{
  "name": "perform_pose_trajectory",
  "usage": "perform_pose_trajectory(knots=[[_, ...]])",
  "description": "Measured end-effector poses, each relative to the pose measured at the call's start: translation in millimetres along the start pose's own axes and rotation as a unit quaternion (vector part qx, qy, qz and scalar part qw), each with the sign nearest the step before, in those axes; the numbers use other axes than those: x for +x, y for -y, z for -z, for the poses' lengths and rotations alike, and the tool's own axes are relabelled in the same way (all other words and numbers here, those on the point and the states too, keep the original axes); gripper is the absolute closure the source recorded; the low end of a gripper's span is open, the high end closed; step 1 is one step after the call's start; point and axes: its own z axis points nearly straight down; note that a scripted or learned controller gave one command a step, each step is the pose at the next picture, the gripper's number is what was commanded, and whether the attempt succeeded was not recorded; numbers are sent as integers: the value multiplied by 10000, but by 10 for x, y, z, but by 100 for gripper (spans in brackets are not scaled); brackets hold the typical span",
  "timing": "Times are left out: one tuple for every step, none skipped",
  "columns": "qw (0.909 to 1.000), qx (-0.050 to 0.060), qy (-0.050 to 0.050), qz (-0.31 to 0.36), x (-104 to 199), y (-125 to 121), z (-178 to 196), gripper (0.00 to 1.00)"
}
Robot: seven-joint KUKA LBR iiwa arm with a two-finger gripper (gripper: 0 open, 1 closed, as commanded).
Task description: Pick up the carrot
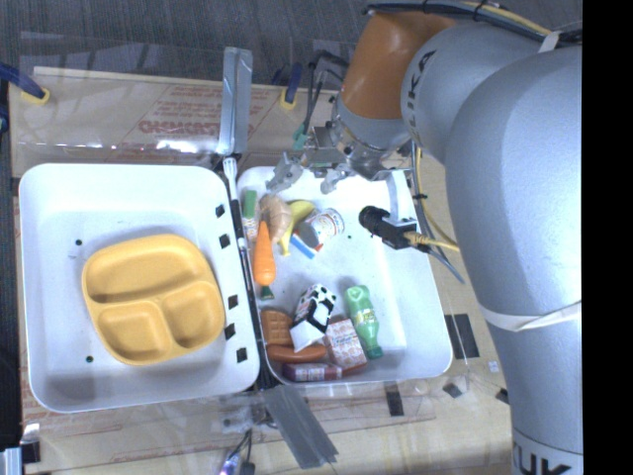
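Two shallow white bins (40, 295) are sitting side by side; your two-finger gripper (309, 171) is hovering with fingers spread, grasping nothing, the slim orange carrot (263, 257) lying just below-left of it.

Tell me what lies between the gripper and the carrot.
In the camera view, a banana lies between the gripper and the carrot.

carrot (264, 257) in right bin (420, 305), tray (150, 295) left
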Motion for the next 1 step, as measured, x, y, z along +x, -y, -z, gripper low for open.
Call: perform_pose_trajectory(knots=[[9865, 10, -9, 1638, -246, 246, -755, 0]])
